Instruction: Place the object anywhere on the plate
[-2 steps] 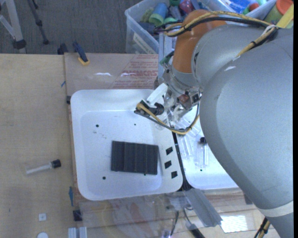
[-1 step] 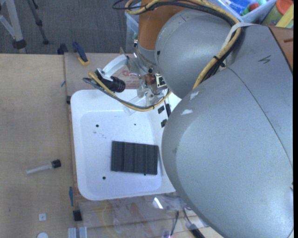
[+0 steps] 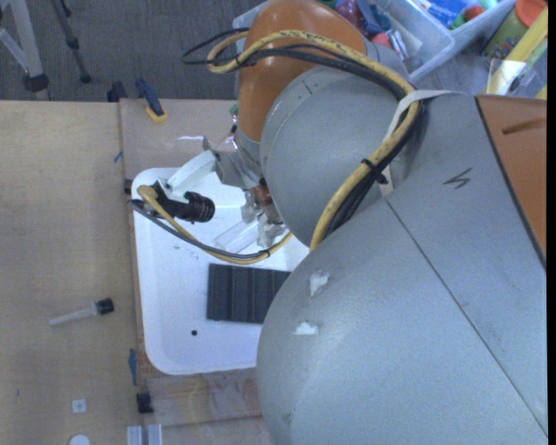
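Worktop and what I see lying on it

My wooden worktop (image 3: 52,217) carries a shallow white bin (image 3: 165,339); left of it lies a small clear tube with a black cap (image 3: 80,312), and a blue-handled clamp (image 3: 149,100) sits near the far edge.

The grey arm (image 3: 408,261) reaches in from the right — orange-banded wrist bent down, its gripper (image 3: 256,222) low, yellow cable looping alongside.

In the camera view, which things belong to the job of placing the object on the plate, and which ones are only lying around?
Belonging to the job:
- gripper, low over the white bin
- dark ribbed block in that bin, possibly the object; I cannot tell a plate

Lying about:
- small tube with black cap on the bench
- blue clamp at the board's far edge
- clutter tubs behind
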Action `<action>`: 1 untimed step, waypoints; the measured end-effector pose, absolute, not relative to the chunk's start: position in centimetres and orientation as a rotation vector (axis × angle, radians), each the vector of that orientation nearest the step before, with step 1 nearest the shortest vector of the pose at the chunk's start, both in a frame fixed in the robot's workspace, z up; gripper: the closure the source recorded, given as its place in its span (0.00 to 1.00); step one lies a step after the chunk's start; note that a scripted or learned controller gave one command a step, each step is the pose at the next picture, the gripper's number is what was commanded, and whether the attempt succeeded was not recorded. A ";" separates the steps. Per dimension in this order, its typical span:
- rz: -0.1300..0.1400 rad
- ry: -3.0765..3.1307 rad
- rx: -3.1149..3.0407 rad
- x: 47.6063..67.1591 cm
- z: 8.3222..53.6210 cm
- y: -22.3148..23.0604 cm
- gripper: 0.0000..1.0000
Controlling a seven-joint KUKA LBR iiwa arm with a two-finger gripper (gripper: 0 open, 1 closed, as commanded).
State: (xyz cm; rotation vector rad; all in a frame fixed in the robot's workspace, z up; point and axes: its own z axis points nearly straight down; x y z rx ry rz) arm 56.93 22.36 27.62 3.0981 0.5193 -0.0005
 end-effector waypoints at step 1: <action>0.003 0.701 3.062 61.9 43.5 22.4 1.00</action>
